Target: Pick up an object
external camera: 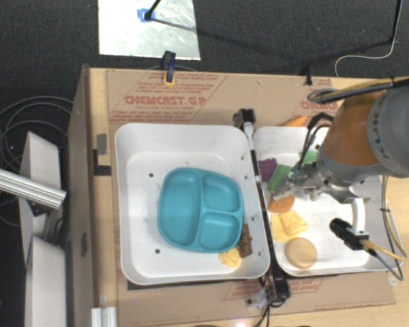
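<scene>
My tool [301,181] hangs low over the right-hand shallow white plastic bin [327,264], near the middle of it and toward the wall it shares with the left bin; whether it is open, closed or gripping anything I cannot tell, because the wrist and its cabling cover that part from above. The things I could take all lie in this right bin, crowded along the shared wall. The flat orange wedge-shaped piece [282,203] lies just beside my tool, on the side toward the bin's near edge and slightly toward the shared wall, and looks the closest candidate. The pale yellow flat slab [287,225] sits next along toward the near edge, touching or nearly touching the orange piece, and the round tan bun-like object [302,253] rests close to the near edge. Toward the far edge from my tool lie a green block [280,176] and a purple lump [267,165] against the shared wall. I judge the coming move turns on a short shift toward the near edge and the shared wall, onto the orange wedge. The left white bin [143,148] holds a turquoise divided plastic plate [200,208], with a small yellow piece [230,257] and a brown bit [246,240] at its near right corner, well apart from my tool.
</scene>
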Action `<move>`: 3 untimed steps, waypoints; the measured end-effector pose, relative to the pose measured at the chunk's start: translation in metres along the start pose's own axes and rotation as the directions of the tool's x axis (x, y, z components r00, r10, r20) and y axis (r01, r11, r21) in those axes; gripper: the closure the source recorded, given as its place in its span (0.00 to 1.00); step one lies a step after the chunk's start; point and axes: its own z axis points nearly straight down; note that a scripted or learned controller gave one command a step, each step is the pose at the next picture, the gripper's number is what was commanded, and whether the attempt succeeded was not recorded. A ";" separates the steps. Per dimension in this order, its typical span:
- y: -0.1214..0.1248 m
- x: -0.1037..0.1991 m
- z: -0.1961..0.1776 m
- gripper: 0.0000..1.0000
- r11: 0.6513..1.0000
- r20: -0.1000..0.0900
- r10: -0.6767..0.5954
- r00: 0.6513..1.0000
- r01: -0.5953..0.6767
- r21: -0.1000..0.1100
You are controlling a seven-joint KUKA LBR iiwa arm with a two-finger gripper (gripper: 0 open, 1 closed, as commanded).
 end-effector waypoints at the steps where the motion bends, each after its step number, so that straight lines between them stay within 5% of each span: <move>1: 0.069 -0.009 0.014 0.00 1.000 0.003 -0.005 1.000 0.005 -0.015; 3: 0.086 0.007 0.013 0.00 1.000 0.001 -0.006 1.000 0.006 -0.013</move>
